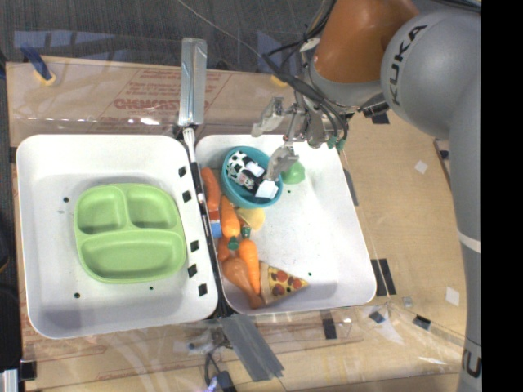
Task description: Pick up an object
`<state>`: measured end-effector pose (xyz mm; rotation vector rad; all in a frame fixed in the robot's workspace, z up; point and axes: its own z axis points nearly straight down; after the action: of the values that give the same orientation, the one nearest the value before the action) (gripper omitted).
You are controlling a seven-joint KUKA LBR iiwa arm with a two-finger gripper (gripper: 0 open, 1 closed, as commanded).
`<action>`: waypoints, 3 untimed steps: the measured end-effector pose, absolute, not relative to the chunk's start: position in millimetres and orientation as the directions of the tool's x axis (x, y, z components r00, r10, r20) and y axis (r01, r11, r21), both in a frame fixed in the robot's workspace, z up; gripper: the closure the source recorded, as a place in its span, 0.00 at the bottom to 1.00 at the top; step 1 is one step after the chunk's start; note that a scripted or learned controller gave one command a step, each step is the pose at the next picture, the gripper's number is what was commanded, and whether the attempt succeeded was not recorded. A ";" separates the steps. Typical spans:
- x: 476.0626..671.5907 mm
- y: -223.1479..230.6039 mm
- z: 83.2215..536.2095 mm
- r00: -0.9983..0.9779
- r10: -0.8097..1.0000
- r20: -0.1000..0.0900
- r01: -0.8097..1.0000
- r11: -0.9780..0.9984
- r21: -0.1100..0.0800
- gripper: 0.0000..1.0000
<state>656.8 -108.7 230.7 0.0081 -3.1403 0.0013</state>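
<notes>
Two shallow white bins sit side by side on the table. The left bin (41,219) holds a green divided plate (129,231) lying flat near its middle.

The right bin (327,243) carries a cluster along its left wall: a teal bowl (245,188) near the far left corner with a black-and-white toy (245,170) inside it, a yellow piece (253,217) just beside the bowl's near rim, several orange carrot-like pieces (241,260) running toward the near left corner, and a pizza slice toy (282,284) by the near wall. A small green object (294,172) lies just right of the bowl.

The claw (288,155) hangs over the far part of the right bin, just at the bowl's right rim beside the green object. Whether its fingers are apart or together cannot be told.
</notes>
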 end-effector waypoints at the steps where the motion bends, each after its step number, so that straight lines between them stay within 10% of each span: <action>1: 657.2 -111.6 200.7 -0.991 0.131 0.004 0.131 0.991 0.000 0.00; 3: 654.5 -108.0 97.4 -0.952 0.304 -0.008 0.304 0.953 0.003 0.00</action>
<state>654.5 -108.0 97.4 -0.4853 -3.1125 -0.0024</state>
